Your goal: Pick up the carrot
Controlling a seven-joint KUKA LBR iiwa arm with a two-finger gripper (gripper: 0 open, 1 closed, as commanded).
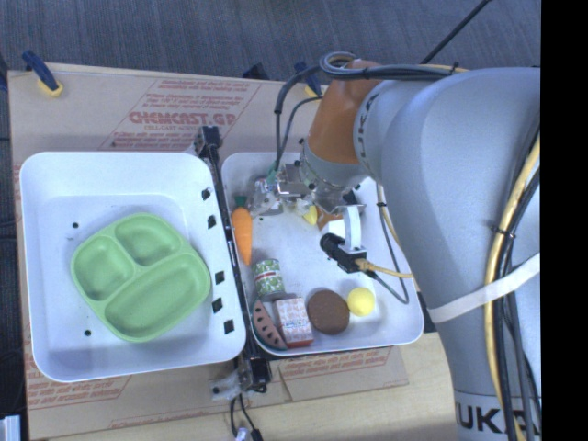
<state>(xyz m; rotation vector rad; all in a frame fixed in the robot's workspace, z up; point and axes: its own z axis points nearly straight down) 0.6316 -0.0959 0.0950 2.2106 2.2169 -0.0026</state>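
Because the small orange carrot [243,233] lies against the right white plastic bin's [404,331] left wall, I hover the gripper [280,191] just above-right of it; finger opening I cannot tell.

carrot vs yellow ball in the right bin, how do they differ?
Colour: the carrot is orange; the yellow ball is yellow.
Shape: the carrot is long and tapered; the yellow ball is round.
Place: the carrot lies along the right bin's left wall, near the divider; the yellow ball sits near the bin's lower right, beside a brown round item.
Shared: both rest on the bin floor, apart from the gripper.
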